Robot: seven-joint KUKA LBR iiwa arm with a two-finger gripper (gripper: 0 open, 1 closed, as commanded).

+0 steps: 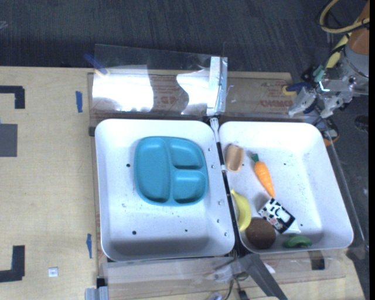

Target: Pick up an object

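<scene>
The right bin holds several small items. A tan bread-like piece lies at its back left, with an orange carrot beside it. Along the left wall rests a yellow banana. Near the front sit a brown round fruit, a black-and-white patterned box and a small green piece. My gripper hangs outside the bin, beyond its back right corner, above the bench and well away from all the items.
The left bin carries a blue divided plate. A clear plastic sheet with a metal post stands behind the bins. A yellow cable loops at the top right.
</scene>
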